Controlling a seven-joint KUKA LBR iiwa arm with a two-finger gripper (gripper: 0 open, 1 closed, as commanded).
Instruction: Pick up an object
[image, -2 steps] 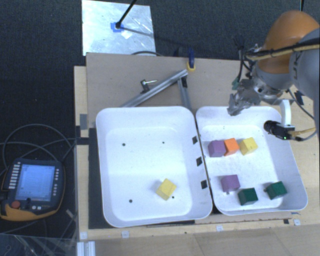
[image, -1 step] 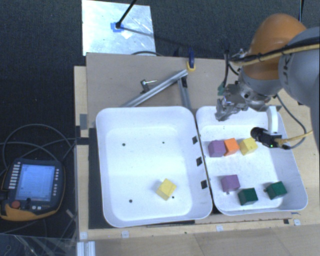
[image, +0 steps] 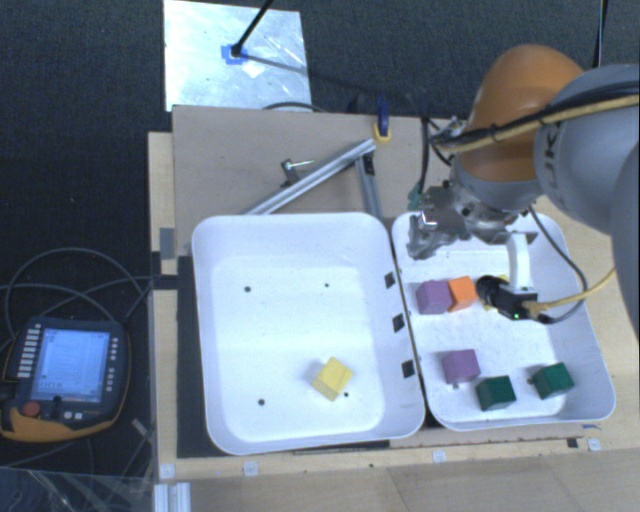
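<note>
**Arm poised over the right bin's far end**

The grey arm with its orange band (image: 520, 95) reaches in from the right and bends down over the far end of the right shallow white bin (image: 585, 395); its gripper (image: 432, 235) hangs at that bin's far-left corner, close to the rim shared with the left shallow white bin (image: 215, 300); whether it is spread or pressed together cannot be told, and nothing shows pinched in it; a yellow cable (image: 575, 295) loops from the wrist across the bin's middle.

In the right bin, a purple block (image: 433, 296) and an orange block (image: 462, 292) sit touching, just on the near side of the gripper; a second purple block (image: 460, 366) lies nearer the front, with two dark green blocks (image: 494, 391) (image: 551, 380) beside it along the front wall; the floor by the right wall is bare.

The left bin holds a single yellow block (image: 332, 378) toward its front, well apart from every wall, with bare floor around it.

A handheld control pendant (image: 65, 372) lies left of the surface (image: 215, 150).
</note>
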